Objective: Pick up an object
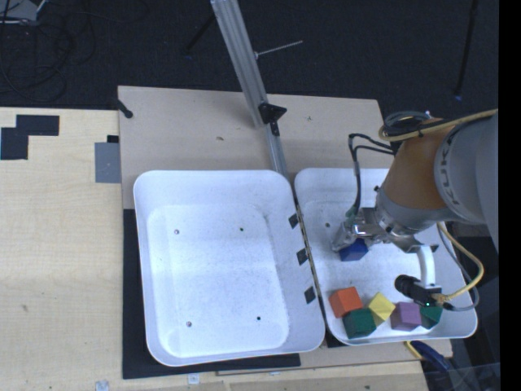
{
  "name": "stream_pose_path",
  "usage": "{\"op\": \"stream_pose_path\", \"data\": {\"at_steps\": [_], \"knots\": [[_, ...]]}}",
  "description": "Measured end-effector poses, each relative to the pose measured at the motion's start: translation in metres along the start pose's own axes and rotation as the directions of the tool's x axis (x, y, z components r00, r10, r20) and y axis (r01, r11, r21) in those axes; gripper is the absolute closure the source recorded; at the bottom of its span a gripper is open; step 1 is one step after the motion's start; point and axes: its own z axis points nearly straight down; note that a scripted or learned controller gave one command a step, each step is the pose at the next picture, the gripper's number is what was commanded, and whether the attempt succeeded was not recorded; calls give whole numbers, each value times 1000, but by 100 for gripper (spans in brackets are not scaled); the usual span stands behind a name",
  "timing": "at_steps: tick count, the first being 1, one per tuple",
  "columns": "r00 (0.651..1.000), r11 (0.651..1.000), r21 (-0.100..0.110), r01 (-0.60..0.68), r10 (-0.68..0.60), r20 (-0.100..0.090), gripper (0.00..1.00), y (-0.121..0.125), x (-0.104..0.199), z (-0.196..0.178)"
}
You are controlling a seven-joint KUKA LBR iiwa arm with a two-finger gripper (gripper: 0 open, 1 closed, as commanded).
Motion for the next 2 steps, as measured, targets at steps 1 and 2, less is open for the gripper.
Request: {"op": "stream_pose_path", "data": {"at_steps": [1, 2], "knots": [[1000, 1000, 1, 2, -2, -5, 100, 34, 79, -100], [1000, 1000, 8, 3, -3, -5, 100, 62, 152, -95]]}}
